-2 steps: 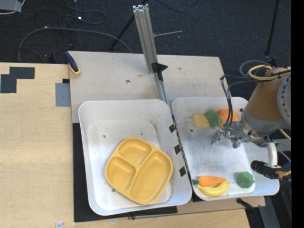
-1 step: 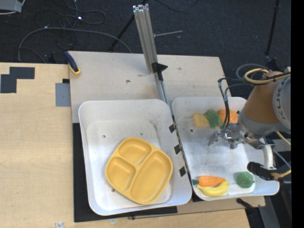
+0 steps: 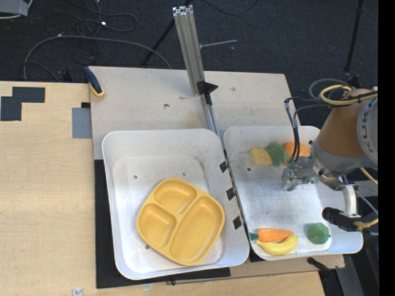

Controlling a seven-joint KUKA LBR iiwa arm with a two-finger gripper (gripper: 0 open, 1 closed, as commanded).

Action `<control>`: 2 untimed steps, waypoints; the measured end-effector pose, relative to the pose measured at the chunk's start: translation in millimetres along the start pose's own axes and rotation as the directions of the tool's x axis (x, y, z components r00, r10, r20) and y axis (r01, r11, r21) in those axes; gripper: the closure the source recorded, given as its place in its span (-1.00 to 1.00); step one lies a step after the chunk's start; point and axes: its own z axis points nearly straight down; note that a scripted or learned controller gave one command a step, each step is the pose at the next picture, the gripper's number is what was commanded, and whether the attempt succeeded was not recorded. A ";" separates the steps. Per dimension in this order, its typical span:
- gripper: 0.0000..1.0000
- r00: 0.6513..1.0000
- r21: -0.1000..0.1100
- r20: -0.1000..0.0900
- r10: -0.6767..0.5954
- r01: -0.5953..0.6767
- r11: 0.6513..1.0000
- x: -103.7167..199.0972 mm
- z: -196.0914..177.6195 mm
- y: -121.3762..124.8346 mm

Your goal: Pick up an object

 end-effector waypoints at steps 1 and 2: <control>1.00 1.000 0.009 0.006 0.001 -0.001 1.000 -4.1 -45.0 -6.4; 1.00 1.000 0.006 0.006 -0.002 0.002 1.000 0.2 -93.4 -13.5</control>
